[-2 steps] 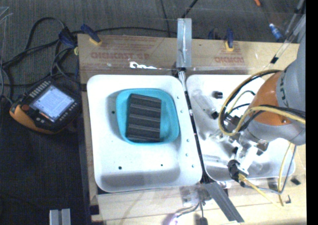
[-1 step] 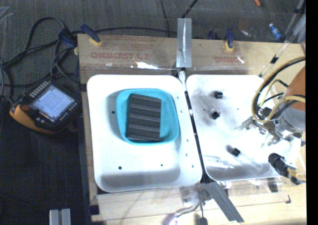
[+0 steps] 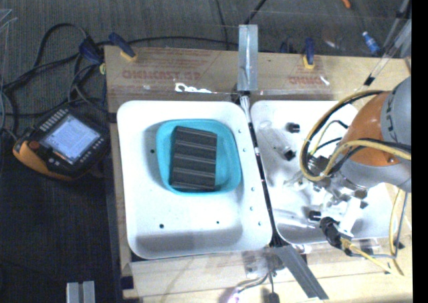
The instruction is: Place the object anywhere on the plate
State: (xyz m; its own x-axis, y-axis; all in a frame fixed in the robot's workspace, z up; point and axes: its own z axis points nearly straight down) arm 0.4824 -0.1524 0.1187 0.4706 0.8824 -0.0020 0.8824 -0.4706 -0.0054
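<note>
Dark ribbed block (image 3: 194,158) lies on plate (image 3: 229,161), well apart from claw (image 3: 326,211).

The two shallow white bins (image 3: 134,215) look like smooth moulded plastic with a soft sheen. The turquoise squarish plate (image 3: 231,161) seems glossy plastic. On it, the dark grey ribbed block (image 3: 194,158) looks matt, perhaps rubber or foam. The pale bench top (image 3: 167,71) resembles bare, unvarnished wood. The arm's orange band (image 3: 374,134) appears smooth and satin, its grey casing (image 3: 381,174) dull metal or plastic.
</note>
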